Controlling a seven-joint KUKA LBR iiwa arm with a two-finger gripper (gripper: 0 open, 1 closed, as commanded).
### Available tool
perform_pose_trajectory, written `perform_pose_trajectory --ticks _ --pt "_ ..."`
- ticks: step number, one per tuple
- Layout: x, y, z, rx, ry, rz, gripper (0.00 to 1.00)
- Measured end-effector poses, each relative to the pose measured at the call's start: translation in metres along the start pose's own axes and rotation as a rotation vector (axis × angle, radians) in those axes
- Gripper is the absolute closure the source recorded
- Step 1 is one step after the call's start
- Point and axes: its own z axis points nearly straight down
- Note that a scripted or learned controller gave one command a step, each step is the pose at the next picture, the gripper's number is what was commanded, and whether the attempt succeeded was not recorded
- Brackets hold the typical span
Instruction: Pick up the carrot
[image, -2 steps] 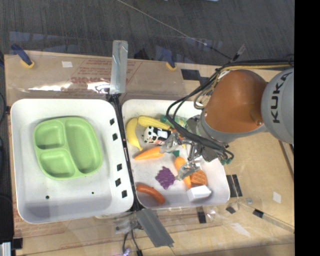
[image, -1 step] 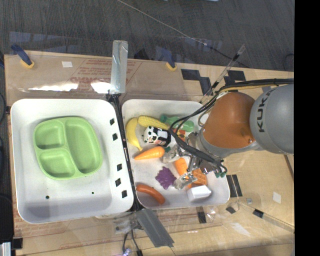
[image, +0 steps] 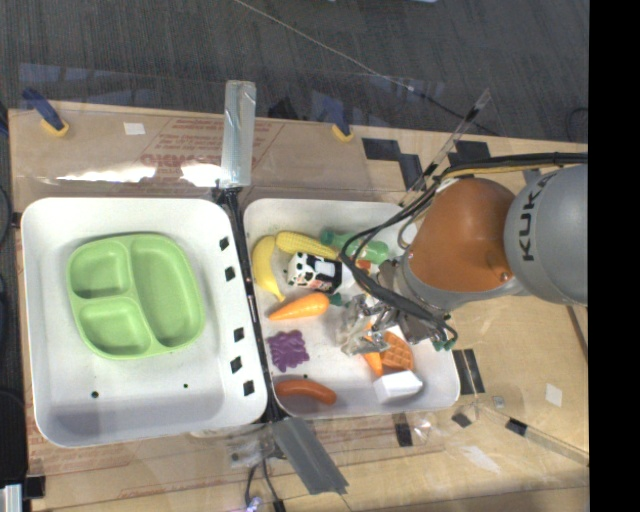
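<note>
The carrot (image: 299, 307) is orange and lies flat in the right bin (image: 330, 215), just below a black-and-white cow toy (image: 314, 270). My gripper (image: 362, 330) hangs low over the bin's middle, a short way right of the carrot's thick end, above an orange waffle-like piece (image: 392, 354). The carrot lies apart from the gripper. The arm's orange band (image: 460, 240) covers the bin's right part.
The right bin also holds two bananas (image: 266, 262), a purple grape bunch (image: 288, 349), a red sausage (image: 305, 392), a white block (image: 398, 384) and a green item (image: 345, 243). A green divided plate (image: 135, 292) sits in the left bin (image: 40, 330).
</note>
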Motion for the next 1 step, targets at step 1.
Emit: perform_pose_trajectory --ticks 1 --pt "-0.0207 0.0487 -0.0748 0.002 -0.005 0.026 1.0"
